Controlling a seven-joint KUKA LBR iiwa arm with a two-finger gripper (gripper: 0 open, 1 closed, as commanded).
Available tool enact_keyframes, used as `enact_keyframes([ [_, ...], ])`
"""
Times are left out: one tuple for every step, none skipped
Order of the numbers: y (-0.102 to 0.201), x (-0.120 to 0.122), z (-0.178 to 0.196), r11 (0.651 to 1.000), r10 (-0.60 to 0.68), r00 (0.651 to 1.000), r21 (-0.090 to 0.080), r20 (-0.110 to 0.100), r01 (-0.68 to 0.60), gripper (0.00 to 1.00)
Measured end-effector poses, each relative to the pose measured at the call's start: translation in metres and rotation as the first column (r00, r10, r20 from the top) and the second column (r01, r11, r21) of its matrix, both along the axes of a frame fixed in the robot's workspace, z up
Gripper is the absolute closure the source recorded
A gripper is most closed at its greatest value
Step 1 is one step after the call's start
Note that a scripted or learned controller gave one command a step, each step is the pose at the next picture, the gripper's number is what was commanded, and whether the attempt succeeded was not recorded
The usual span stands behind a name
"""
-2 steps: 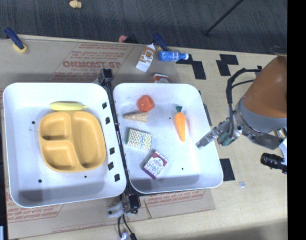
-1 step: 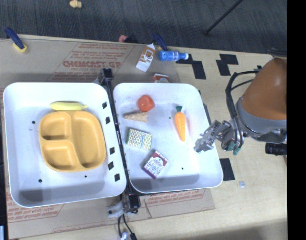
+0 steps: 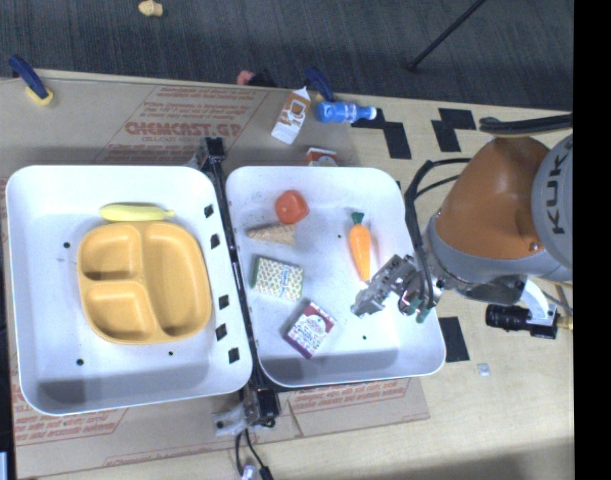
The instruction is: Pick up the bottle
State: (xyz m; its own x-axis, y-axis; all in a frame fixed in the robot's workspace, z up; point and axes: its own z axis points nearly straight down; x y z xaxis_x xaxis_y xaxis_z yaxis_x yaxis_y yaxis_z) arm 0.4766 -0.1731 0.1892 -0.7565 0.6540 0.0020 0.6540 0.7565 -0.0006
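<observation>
Camera view: bottle, blue w/ a white cap end, lies on its side on the bench beyond the far edge of the right bin, outside both bins, next to a small carton w/ brown-and-white print. Gripper sits low inside the right bin near its right wall, well apart from the bottle; can't tell if the fingers are apart or together, and nothing shows between them. Arm comes in from the right, orange band above the wrist. In the right bin: a red tomato-like item, a cone-shaped piece just below it, a carrot just above-left of the gripper, a green-patterned packet and a maroon packet. Left bin holds a yellow divided tray w/ three compartments, and a banana lying just beyond the tray's far rim.
</observation>
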Motion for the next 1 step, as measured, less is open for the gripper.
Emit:
enact_keyframes([
  [-0.0382,0.0,0.0595,0.992,-0.124,0.992,-0.002,0.001,0.124,1.0],
])
